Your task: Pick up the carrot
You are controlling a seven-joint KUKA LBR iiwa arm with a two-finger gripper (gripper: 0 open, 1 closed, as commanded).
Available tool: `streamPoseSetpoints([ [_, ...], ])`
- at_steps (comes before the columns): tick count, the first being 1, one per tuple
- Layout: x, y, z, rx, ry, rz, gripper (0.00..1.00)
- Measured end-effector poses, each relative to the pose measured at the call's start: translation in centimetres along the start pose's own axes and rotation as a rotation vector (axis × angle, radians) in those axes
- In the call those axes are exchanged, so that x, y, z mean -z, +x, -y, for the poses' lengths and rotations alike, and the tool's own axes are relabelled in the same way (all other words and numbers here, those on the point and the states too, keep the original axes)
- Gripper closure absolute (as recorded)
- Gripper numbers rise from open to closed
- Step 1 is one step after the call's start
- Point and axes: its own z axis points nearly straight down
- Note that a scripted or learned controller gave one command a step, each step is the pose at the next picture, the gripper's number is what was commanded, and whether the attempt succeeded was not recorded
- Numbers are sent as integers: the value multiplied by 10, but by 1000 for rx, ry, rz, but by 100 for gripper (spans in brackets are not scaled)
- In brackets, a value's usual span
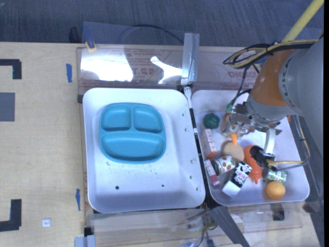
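Not far along, by the look of it: no lift yet. On the pale wooden tabletop (41,138), two shallow white plastic bins side by side, a left bin (95,189) and a right bin (298,138). Near the middle of the right bin, lying low among clutter: the stubby orange toy carrot (251,153), just beside a beige egg-shaped lump (234,151) and partly hidden by the robot's own hardware. Low over the pile, just behind the carrot: the grey arm's two-finger pincer (239,127), with a thin orange sliver (234,137) right beneath it, too small to identify. Impossible to tell whether apart, together or clamped on anything. Left to do, on that reading: closing on the carrot and raising it clear of its neighbours. By count: two bins; one blue three-compartment plastic plate (132,131), in the left bin; one carrot; one beige lump; one dark green ball (211,120); one round orange fruit (275,190); one black-and-white carton (239,178); one small green-and-silver can (277,176); one red-and-white tub (224,164); apparently two red-and-white packets (209,140) along the left wall.
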Motion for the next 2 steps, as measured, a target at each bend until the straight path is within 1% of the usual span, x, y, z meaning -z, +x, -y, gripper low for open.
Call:
streamPoseSetpoints([
  [1, 81, 99, -43, -43, 35, 2, 100],
  [2, 108, 98, -55, -355, 7, 2, 100],
])
